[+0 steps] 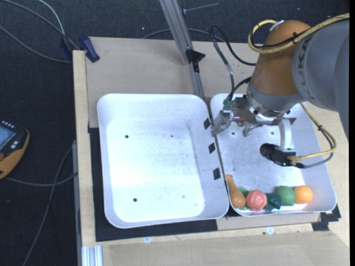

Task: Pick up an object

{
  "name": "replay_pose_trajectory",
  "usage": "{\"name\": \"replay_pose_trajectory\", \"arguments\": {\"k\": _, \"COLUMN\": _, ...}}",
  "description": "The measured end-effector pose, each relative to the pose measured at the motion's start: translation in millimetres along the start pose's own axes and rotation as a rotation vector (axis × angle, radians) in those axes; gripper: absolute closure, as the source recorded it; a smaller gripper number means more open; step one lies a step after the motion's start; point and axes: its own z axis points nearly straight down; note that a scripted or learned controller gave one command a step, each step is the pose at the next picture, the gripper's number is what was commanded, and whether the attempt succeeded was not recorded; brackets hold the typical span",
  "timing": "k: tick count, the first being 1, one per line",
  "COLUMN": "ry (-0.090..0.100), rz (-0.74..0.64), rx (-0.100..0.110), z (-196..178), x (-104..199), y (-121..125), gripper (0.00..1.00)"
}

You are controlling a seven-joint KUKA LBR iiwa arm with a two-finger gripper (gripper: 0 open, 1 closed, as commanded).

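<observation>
- The pale wooden surface (144, 65) carries two shallow white plastic bins side by side, with dark floor and grey cables around it.
- The grey arm with its orange band (277, 54) reaches in from three o'clock and hangs over the far half of the right-hand bin.
- The left-hand white bin (111, 110) lies at nine o'clock from the arm's wrist, its floor lightly speckled.
- The right-hand white bin (324, 190) holds a row of small things along its near wall, at six o'clock from the wrist.
- The two-finger gripper (239, 123) sits above the bin's far end, well apart from that row; whether its fingers are open or closed I cannot tell, and nothing shows between them.
- In the row, from left to right: an orange carrot-shaped toy (235, 193), tilted; a pinkish-red round toy (255, 199), touching it; a green round toy (286, 195); an orange ball (303, 193) at the right end.
</observation>
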Motion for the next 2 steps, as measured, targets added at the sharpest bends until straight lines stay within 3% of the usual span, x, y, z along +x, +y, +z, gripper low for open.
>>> {"name": "replay_pose_trajectory", "arguments": {"k": 1, "ry": 0.0, "rz": 0.004, "rx": -0.004, "z": -12, "x": -3, "y": 1, "gripper": 1.0}}
{"name": "replay_pose_trajectory", "arguments": {"k": 2, "ry": 0.001, "rz": -0.001, "rx": -0.002, "z": -1, "x": 60, "y": -35, "gripper": 1.0}}
